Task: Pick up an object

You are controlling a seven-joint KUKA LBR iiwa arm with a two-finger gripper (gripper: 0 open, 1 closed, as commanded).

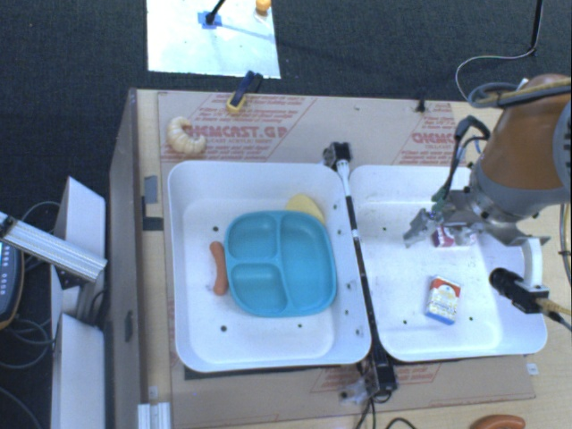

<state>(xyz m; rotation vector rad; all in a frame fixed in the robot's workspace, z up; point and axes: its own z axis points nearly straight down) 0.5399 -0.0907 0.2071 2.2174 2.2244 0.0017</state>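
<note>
Grey end effector sits low in your right bin over a small packet; whether it's clamped, you cannot tell.

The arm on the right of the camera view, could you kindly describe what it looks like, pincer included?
The grey KUKA arm is rounded and bulky, with a broad orange band above its wrist. Thin dark cables loop along its side by the wrist. Its metal two-finger pincer is silvery grey and angular, far slimmer than the body behind it. No lettering is legible on it.
</note>
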